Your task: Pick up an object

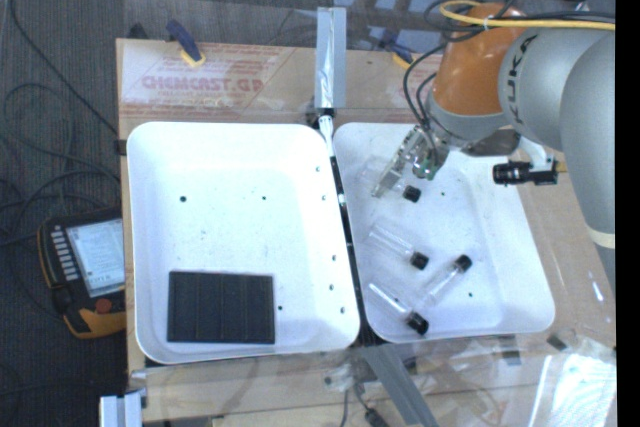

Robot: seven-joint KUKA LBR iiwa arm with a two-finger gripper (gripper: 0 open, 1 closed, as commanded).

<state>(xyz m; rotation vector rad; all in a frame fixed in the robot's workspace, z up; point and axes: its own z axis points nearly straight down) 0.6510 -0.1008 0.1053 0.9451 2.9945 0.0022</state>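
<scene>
The end effector [418, 158] lifts a clear black-capped vial [393, 179] above the right bin [520, 295], fingers apparently clamping it; next, raise it clear.

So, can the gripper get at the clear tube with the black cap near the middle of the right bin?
Probably yes. The gripper hangs over the right bin, and the clear tube lies in the open below it, apart from the other tubes, with nothing on top.
</scene>
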